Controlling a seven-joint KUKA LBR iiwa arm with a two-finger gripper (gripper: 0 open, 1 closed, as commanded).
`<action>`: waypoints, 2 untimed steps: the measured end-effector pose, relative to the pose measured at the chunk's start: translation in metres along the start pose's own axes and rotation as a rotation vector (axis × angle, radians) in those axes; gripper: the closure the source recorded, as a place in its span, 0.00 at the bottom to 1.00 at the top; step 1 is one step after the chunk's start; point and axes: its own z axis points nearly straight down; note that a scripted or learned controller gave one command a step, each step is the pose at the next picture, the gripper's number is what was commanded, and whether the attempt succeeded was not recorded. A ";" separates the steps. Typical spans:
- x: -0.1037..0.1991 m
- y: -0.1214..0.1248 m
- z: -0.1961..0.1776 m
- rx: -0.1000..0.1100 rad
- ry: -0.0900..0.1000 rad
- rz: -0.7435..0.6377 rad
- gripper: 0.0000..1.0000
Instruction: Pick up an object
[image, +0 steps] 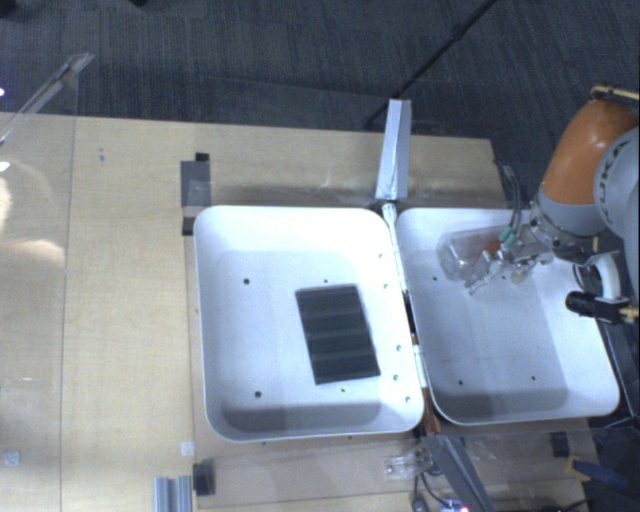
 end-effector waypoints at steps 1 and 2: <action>0.000 0.000 0.001 0.000 -0.002 -0.006 0.00; -0.003 -0.006 0.002 0.010 -0.016 -0.167 0.00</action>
